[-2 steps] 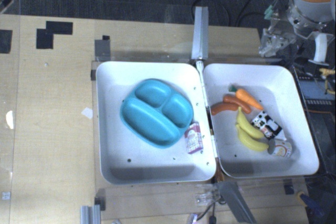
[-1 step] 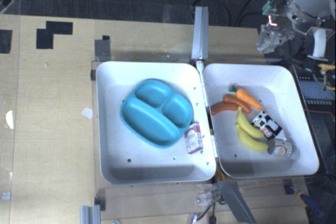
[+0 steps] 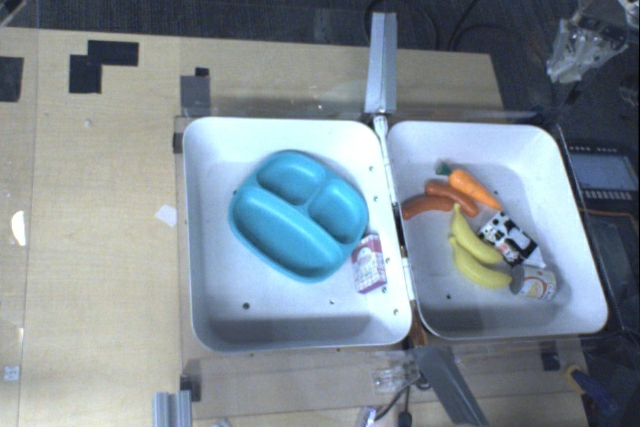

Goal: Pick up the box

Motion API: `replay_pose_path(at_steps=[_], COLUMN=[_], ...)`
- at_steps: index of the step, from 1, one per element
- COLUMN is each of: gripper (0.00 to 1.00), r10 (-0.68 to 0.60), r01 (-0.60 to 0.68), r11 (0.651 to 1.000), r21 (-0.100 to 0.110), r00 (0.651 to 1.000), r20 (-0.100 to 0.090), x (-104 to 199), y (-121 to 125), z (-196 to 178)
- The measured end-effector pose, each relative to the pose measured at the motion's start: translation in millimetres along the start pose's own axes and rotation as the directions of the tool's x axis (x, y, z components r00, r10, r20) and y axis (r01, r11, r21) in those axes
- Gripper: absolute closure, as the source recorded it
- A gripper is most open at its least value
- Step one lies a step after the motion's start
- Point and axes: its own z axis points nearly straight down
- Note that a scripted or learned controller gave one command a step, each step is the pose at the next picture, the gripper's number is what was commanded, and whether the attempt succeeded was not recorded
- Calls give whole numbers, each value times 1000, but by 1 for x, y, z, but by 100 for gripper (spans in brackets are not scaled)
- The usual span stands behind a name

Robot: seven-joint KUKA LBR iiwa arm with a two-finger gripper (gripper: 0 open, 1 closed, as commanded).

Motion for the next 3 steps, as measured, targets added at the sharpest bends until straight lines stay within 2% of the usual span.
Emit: replay_pose_path(at_steps=[1, 2, 3], gripper=[100, 100, 100], r10=[115, -52, -2], r01=[-115, 52, 2], r11=[993, 999, 1000], r21=[2, 0, 2], r00=[993, 999, 1000], r20=[0, -1, -2], x=[12, 43, 102], y=[19, -12, -58], z=[9, -44, -44])
